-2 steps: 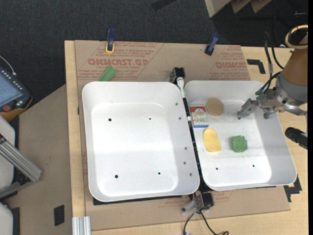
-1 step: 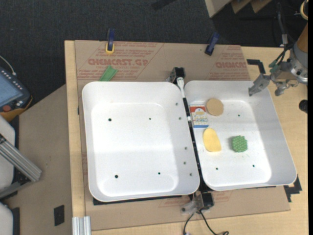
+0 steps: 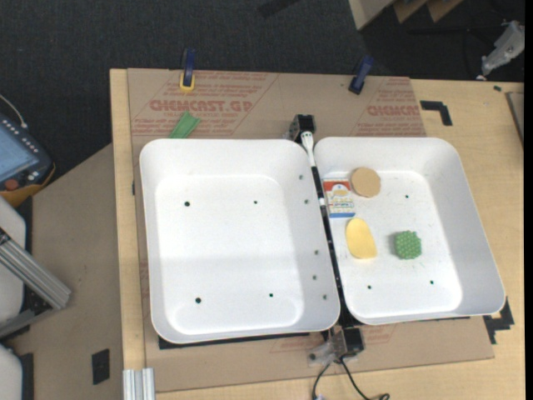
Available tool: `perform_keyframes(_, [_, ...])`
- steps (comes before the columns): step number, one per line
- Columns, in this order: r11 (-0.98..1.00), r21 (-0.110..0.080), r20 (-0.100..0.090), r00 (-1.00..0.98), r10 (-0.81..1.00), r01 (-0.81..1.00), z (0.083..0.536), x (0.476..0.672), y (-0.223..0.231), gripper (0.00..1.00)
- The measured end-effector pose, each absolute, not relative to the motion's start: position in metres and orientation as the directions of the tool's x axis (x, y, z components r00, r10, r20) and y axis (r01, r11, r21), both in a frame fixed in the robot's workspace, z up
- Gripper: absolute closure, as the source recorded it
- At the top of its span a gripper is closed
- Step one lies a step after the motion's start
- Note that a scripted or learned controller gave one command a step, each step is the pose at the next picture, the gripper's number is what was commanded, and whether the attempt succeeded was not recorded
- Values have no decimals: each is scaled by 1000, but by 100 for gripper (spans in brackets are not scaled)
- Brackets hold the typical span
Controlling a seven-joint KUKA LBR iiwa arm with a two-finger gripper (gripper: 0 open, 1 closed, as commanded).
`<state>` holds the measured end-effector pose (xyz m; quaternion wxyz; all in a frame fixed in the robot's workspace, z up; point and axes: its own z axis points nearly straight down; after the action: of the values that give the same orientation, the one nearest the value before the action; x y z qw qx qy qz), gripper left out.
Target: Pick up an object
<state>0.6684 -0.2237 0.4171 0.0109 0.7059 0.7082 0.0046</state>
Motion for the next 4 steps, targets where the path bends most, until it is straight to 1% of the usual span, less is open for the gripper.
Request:
perform_keyframes(1, [2, 7, -6, -2, 1000, 1000, 416, 667, -224, 100])
perform_keyframes(2, [-3, -8, 2, 3, 1000, 1000, 356, 605, -224, 100])
perform_keyframes(3, [-4, -6, 2, 4, 1000, 1000, 324, 538, -225, 100])
perform_keyframes(4, [-3, -4, 1, 3, 1000, 1000, 318, 480, -224, 100])
